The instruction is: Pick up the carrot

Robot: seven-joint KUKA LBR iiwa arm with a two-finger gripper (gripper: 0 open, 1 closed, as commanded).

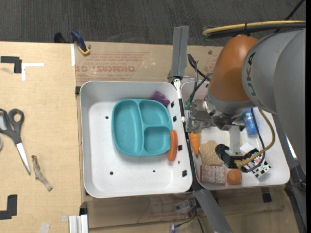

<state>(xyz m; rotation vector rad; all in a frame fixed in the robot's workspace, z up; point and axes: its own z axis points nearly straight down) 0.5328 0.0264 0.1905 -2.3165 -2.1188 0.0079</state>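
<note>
The carrot [195, 142], a short orange tapered piece, lies in the right bin [279, 176] close against its left wall. My gripper [192, 124] hangs right over the carrot's upper end, under the orange band of the wrist [233, 74]. The arm's bulk covers the upper part of the right bin and hides the gripper's tips.
A teal divided plate [141, 127] sits in the left bin [97, 169], with a purple item [159, 97] behind it and an orange-red sausage [173, 145] at its right edge. Near the carrot lie a tan cracker [209, 152], a pink wafer [213, 174], an orange ball [234, 176] and a blue item [250, 123].
</note>
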